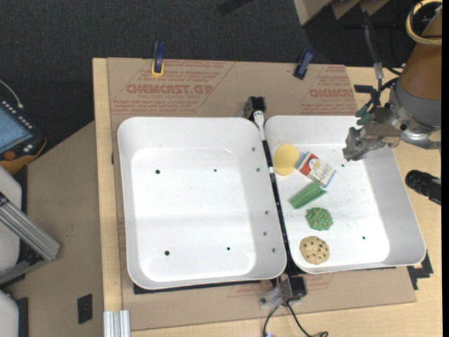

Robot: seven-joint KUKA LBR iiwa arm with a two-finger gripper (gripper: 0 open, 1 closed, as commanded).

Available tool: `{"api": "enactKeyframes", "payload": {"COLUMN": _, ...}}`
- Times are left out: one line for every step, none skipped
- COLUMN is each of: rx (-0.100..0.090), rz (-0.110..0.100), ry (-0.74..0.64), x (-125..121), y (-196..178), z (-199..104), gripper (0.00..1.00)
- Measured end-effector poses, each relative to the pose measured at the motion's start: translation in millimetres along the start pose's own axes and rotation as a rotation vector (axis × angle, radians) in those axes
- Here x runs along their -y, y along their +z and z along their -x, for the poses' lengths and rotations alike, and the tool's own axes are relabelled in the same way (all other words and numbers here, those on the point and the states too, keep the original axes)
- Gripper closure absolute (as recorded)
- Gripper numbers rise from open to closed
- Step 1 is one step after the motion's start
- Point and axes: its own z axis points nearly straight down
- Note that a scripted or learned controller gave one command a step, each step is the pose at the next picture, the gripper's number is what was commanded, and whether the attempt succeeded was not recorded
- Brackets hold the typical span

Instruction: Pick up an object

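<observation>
So far nothing is lifted: the hand (353,148) hovers over the right bin (393,209), grip unclear, with the small box (316,169) and other items lying just beside it.

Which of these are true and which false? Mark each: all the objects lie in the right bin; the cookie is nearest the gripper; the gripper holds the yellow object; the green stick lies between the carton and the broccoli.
1. All objects lie in the right bin: true.
2. The cookie is nearest the gripper: false, the carton is.
3. The gripper holds the yellow object: false, it lies in the bin.
4. The green stick lies between carton and broccoli: true.
</observation>
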Motion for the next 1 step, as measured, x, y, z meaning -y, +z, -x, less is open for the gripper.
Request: {"api": "enactKeyframes", "payload": {"rx": -0.001, "rz": -0.002, "ry": -0.001, "x": -8.4, "y": 3.4, "z": -71.4, "gripper": 1.0}}
